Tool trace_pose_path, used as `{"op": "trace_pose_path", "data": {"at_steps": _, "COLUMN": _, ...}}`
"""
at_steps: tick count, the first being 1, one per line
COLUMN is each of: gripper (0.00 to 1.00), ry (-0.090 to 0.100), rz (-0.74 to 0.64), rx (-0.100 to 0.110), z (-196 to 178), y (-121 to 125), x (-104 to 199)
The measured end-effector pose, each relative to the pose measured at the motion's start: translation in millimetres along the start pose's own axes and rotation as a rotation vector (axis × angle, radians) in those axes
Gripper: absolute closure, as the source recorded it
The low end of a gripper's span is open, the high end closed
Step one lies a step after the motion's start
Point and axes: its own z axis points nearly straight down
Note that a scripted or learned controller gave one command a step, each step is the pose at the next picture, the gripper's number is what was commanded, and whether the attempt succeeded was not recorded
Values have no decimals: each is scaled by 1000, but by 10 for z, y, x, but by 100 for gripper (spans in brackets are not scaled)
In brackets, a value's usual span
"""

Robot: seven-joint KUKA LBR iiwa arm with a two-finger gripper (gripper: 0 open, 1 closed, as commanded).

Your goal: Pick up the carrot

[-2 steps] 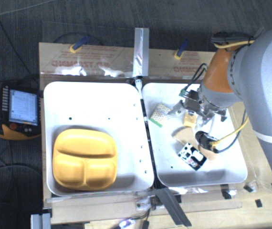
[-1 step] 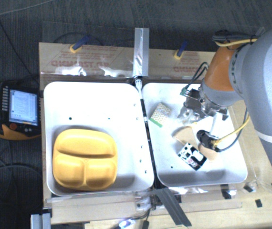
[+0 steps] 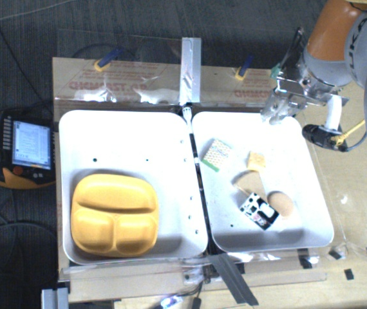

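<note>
Bins come first: the left bin (image 3: 125,124) and the right bin (image 3: 306,172) sit side by side on the bench (image 3: 357,192), touching along their inner rims. The grey and orange arm (image 3: 338,31) reaches in from the right. A big yellow loaf-shaped block (image 3: 114,213) lies in the near part of the left bin. A handheld screen unit (image 3: 24,150) sits left of the bench.

The gripper (image 3: 277,111) hangs over the far rim of the right bin, apart from everything in it; whether it is released or clenched cannot be told.

In the right bin lie a black and white box (image 3: 259,210), touching a tan oval piece (image 3: 281,203), a speckled green-edged sponge (image 3: 216,154), a tan wedge (image 3: 246,181) and a small pale cube (image 3: 256,160). Which of these tan pieces is the carrot cannot be told.
</note>
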Motion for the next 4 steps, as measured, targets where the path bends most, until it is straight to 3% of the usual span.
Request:
{"op": "trace_pose_path", "data": {"at_steps": 1, "gripper": 0, "ry": 0, "rz": 0, "rx": 0, "z": 0, "y": 0, "x": -1}}
{"op": "trace_pose_path", "data": {"at_steps": 2, "gripper": 0, "ry": 4, "rz": -463, "rx": -1, "z": 889, "y": -404, "x": -292}}
{"op": "trace_pose_path", "data": {"at_steps": 3, "gripper": 0, "ry": 5, "rz": -233, "rx": 2, "z": 1358, "y": -967, "x": -118}}
{"op": "trace_pose_path", "data": {"at_steps": 4, "gripper": 0, "ry": 2, "rz": -206, "rx": -1, "z": 1268, "y": -676, "x": -918}}
